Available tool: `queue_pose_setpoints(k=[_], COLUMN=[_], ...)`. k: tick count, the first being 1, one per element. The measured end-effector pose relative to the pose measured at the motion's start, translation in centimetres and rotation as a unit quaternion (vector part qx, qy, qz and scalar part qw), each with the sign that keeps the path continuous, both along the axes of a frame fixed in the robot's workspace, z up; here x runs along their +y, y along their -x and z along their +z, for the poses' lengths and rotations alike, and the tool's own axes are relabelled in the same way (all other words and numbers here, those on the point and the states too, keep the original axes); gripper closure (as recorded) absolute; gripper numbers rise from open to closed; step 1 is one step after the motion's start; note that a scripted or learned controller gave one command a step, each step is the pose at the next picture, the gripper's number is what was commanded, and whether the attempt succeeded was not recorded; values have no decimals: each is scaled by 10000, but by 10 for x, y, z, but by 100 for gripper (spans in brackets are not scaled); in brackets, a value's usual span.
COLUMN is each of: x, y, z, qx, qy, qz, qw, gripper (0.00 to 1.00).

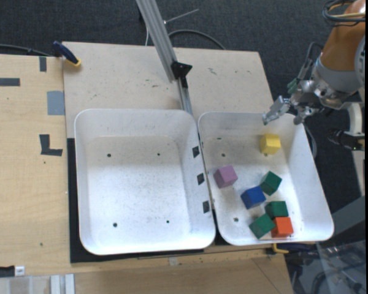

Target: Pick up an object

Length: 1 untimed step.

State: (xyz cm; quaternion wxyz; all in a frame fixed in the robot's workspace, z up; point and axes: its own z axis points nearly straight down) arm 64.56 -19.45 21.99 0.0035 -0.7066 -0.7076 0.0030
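The right bin (pixel 306 158) holds several small blocks: a yellow one (pixel 270 144) near its far side, a pink one (pixel 226 176) toward the left, a blue one (pixel 253 196), three green ones (pixel 271 182) (pixel 276 209) (pixel 262 226) and an orange one (pixel 283 226) near the front. My gripper (pixel 285 113) hangs over the far right rim of that bin, above and a little right of the yellow block. Its two fingers stand spread apart with nothing between them.
The left bin (pixel 98 127) lies beside the right one. A slanted metal rail (pixel 159 32) runs from the top down to the gap between the bins. A blue and yellow clamp (pixel 67 54) sits at the bench's far left.
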Motion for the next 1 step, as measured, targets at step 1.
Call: queue_pose_setpoints(k=[1], x=[2], y=[-1], z=[-68], qx=[13], qy=[-4], qz=[-1], qw=[10000], gripper=[0])
